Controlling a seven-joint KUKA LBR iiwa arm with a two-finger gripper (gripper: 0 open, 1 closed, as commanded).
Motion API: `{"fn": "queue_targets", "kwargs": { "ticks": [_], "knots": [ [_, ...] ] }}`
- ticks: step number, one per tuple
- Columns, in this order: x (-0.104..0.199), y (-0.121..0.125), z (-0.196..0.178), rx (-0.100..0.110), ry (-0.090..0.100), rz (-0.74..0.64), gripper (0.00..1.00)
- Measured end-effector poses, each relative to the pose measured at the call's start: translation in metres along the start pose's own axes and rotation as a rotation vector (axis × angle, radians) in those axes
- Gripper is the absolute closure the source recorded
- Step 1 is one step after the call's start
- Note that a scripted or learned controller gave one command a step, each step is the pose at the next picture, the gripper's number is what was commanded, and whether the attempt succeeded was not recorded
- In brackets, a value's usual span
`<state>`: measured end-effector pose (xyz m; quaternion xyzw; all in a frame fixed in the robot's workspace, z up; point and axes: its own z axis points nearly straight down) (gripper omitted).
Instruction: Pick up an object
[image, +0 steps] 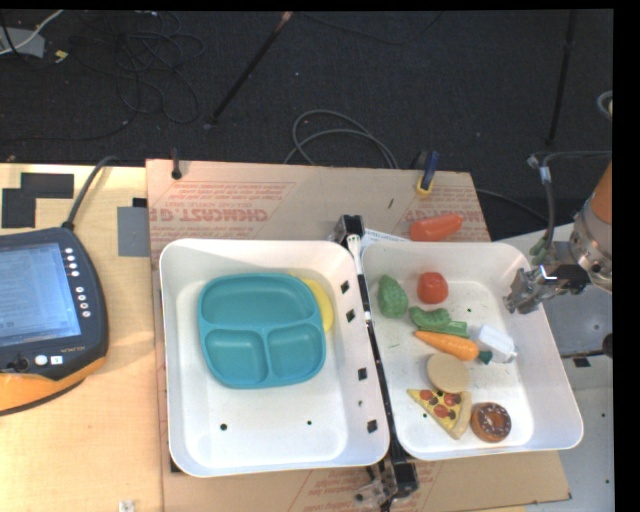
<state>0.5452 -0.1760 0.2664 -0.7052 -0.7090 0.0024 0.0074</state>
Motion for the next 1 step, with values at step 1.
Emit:
{"fn": "queue_targets", "kwargs": {
  "ticks": [1],
  "knots": [
    [0.0632, 0.1038, 0.0157, -0.018, -0.007, -0.002, 1.00]
  ]
}}
